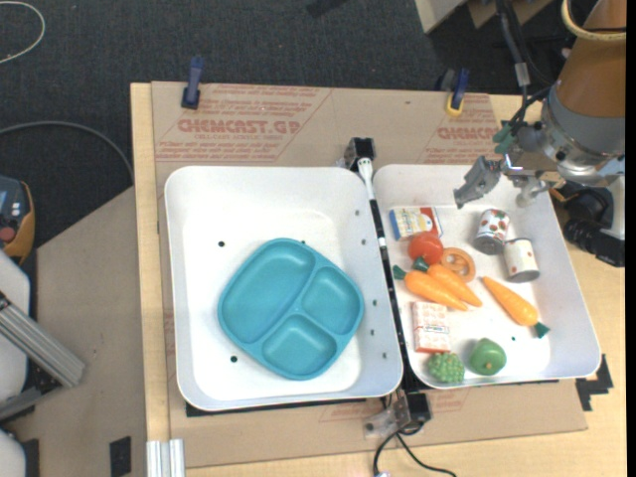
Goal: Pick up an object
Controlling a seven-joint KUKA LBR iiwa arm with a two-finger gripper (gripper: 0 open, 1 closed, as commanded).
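The gripper [494, 179] is hovering over the right bin [574, 306], above a small can [491, 231]; its fingers [475, 185] are spreading apart with nothing between them. The arm is running off the right edge. A second can [520, 259] and carrots [442, 286] are lying nearby.

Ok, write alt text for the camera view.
The arm's end effector hovers over the right bin, which holds toy food: carrots, a tomato, broccoli, cans and small cartons. The left bin holds a teal divided plate.
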